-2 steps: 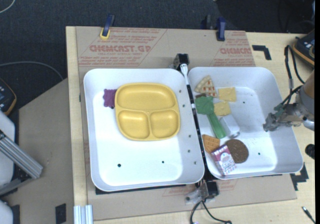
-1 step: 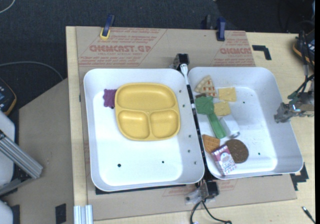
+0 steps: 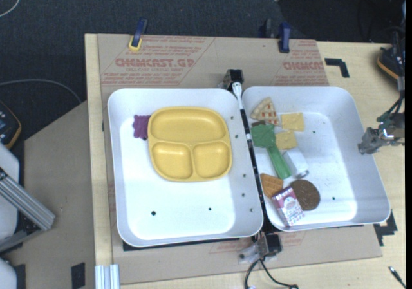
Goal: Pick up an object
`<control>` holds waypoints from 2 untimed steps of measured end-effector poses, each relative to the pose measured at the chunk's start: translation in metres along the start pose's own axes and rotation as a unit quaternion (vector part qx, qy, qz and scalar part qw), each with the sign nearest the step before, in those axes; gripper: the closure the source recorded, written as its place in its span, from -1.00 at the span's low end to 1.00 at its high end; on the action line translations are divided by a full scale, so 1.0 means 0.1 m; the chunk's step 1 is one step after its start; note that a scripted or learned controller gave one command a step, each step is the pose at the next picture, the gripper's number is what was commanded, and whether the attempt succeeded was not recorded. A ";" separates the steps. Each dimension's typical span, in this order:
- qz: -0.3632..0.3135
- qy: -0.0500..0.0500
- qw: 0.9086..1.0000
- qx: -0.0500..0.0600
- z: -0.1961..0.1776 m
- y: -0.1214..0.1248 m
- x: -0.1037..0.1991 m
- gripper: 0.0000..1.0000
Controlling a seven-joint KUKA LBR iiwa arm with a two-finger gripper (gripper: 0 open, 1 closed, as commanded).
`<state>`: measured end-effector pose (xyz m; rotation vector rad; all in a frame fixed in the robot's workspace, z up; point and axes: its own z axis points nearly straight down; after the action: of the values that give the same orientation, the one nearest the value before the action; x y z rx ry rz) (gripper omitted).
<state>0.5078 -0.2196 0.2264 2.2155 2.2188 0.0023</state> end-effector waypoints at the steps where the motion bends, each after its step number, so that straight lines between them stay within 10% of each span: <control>1: -0.003 0.001 1.000 0.000 -0.11 0.14 0.54 1.00; 2: -0.001 0.003 1.000 0.004 0.03 0.24 1.08 1.00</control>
<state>0.5320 -0.1114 0.2236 2.2188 2.2280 -0.0004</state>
